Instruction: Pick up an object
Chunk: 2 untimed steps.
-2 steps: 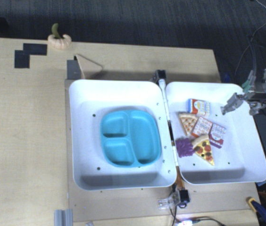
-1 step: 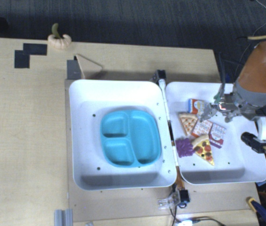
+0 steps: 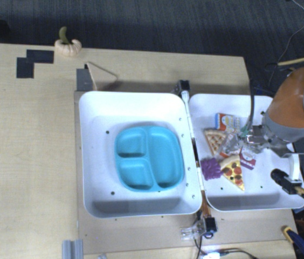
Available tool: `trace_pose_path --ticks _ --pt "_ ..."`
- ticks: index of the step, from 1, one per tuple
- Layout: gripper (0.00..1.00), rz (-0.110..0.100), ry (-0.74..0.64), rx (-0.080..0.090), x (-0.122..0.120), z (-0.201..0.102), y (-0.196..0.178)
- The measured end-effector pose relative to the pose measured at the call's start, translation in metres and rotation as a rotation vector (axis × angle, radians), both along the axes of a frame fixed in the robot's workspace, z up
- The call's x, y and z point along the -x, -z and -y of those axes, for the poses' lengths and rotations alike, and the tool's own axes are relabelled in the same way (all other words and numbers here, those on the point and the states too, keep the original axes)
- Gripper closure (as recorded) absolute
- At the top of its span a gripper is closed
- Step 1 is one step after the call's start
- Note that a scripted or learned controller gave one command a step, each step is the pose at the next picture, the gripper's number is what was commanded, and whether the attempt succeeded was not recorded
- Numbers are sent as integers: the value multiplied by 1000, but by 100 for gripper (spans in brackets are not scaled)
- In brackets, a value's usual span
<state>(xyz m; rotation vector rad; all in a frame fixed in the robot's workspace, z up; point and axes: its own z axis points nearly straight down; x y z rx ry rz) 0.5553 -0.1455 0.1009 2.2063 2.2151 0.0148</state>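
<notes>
The right bin [image 3: 262,194] holds several toy foods. A purple grape bunch [image 3: 211,168] lies near its left wall, with a pizza slice [image 3: 234,175] beside it. Further back sit a tan waffle-like wedge [image 3: 214,139] and an orange, white and blue packet [image 3: 226,121]. A small purple and red piece [image 3: 247,161] rests right of the pizza slice. My gripper [image 3: 236,143] hangs low over the middle of this bin, between the wedge and the small piece, just above the pizza slice. No toy is visibly lifted.
The left bin [image 3: 95,124] contains a blue divided tray [image 3: 149,156]. A ridge [image 3: 194,147] separates the two bins. A small pale gourd [image 3: 67,47] and black patches [image 3: 33,62] sit on the bench at the back left. The arm [image 3: 295,104] covers the right bin's far right.
</notes>
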Motion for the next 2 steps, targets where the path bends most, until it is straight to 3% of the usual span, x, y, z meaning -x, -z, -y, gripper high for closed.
trace_pose_path --ticks 1,2 --pt "0 8 2 6 44 -18 10" --pt "100 10 2 4 42 -18 -2"
